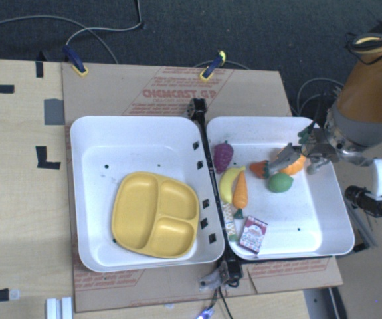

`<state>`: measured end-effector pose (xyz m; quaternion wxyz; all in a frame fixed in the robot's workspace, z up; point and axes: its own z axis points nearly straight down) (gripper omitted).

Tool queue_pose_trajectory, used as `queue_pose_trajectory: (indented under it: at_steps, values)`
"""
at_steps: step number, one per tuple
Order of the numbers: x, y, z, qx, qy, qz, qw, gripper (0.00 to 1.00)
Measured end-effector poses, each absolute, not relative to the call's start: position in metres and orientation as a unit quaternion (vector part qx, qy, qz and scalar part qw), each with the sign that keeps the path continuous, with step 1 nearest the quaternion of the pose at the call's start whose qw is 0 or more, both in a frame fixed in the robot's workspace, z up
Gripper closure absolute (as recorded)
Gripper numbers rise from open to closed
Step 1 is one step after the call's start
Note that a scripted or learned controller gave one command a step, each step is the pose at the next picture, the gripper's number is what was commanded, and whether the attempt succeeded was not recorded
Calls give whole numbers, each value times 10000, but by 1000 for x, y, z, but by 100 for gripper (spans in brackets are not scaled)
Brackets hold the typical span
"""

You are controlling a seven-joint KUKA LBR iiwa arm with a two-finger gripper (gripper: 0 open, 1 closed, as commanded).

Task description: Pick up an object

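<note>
From my remote seat I see the gripper (285, 158) low in the right bin (310, 241), at the right-centre of the frame, but the view is too blurred there for me to tell whether the jaws are apart or closed, or whether anything sits between them. They hang just over a small cluster: an orange piece (296, 165), a red piece (257, 169) and a green ball (280, 183), possibly toy fruit. I judge the green ball the likeliest target: light, stiff, smooth plastic, prone to roll, so it should be taken across its widest middle. Further left lie a toy carrot (240, 189), a yellow banana (228, 185), purple grapes (223, 155) and a small red packet (254, 234). The left bin (88, 151) holds a yellow divided tray (155, 214).
</note>
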<state>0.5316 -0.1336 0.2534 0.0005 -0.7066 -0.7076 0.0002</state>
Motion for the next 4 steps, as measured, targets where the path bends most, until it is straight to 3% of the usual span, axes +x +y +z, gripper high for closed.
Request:
queue_pose_trajectory:
  at_steps: [1,2,4]
  values:
    - [596,-133,111,-7066,-7076,13,21,0]
    - [638,-107,86,-7081,-7061,59,-41,0]
    - [602,-97,86,-7069,-7073,-5,-25,0]
